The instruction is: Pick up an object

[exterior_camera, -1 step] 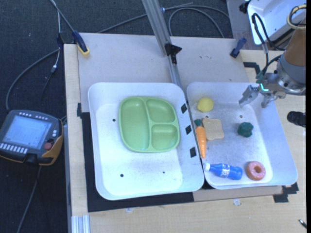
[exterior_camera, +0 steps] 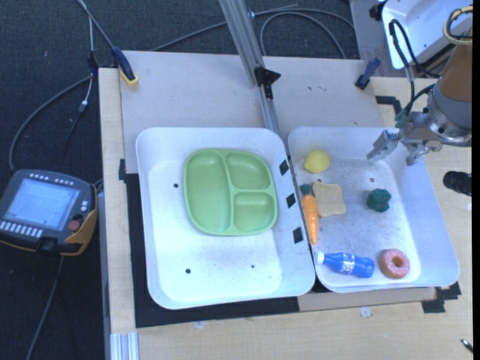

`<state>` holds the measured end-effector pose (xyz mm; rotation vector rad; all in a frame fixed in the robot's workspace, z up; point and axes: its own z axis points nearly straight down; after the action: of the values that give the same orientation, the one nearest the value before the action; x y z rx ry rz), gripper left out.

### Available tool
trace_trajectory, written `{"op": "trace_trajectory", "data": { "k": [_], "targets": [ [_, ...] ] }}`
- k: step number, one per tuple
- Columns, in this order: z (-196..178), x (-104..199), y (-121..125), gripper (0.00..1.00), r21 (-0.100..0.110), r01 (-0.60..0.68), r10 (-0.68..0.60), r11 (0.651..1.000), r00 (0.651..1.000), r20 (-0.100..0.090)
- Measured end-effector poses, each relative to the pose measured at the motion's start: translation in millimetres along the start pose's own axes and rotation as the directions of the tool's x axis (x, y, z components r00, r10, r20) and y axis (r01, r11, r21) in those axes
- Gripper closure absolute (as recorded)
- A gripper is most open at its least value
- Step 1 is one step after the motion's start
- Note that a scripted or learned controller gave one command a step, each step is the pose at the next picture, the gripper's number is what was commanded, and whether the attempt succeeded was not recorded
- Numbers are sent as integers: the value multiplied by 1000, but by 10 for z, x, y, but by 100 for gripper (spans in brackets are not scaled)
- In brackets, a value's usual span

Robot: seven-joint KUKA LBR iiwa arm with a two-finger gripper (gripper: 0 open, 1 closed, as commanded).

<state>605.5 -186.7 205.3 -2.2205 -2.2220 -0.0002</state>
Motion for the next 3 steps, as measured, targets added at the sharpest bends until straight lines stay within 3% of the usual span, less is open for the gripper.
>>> {"op": "trace_trajectory", "data": {
  "k": [2, 3],
  "targets": [
    [1156, 34, -26, 0, 5, 0, 0, 1000, 1000, -1],
    [1009, 33, -7, 100, -2, 0, 0, 1000, 1000, 0]
  ]
}}
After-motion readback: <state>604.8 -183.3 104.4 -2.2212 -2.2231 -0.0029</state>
